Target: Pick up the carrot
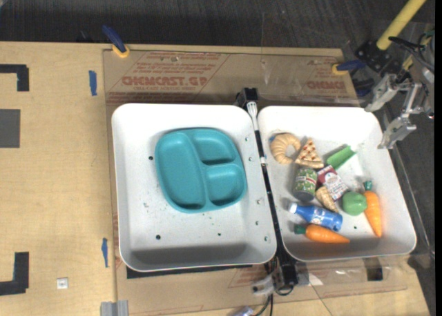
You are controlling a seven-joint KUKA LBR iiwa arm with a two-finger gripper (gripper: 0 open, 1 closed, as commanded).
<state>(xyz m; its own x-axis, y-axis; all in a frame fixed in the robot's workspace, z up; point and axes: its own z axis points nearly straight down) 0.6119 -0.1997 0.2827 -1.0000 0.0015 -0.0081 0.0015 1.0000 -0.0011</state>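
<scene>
Nearest me, at the front edge of the bench (55, 170), a dark clamp fitting with loose cables (280, 280) sits at the seam where the two white bins meet. I read the left bin (131, 239) as carrying a teal divided plate (200, 168), lying flat near its middle.

The right bin (404, 242) carries a cluster of toy food. The carrot (326, 234) lies on its side along the front wall, tip pointing right, just in front of a blue bottle (316, 216) and touching it or very nearly so. A second carrot (373, 214) lies near the right wall with its tip toward me, just beside a round green piece (354, 203). Behind these I see a red and white packet (333, 185) and a dark green can (304, 182), then a pizza slice (309, 154) with a croissant (284, 147) to its left at the far side of the bin. A green oblong piece (340, 156) lies at a slant to the right of the pizza slice.

My tool (395, 128) is at the far right corner of the right bin, about over its rim, and well apart from both carrots. At this size and angle it is a tangle of grey metal, so I cannot tell how far open it is or whether it has hold of anything. A yellow pole (411, 4) slants across the upper right corner behind it
</scene>
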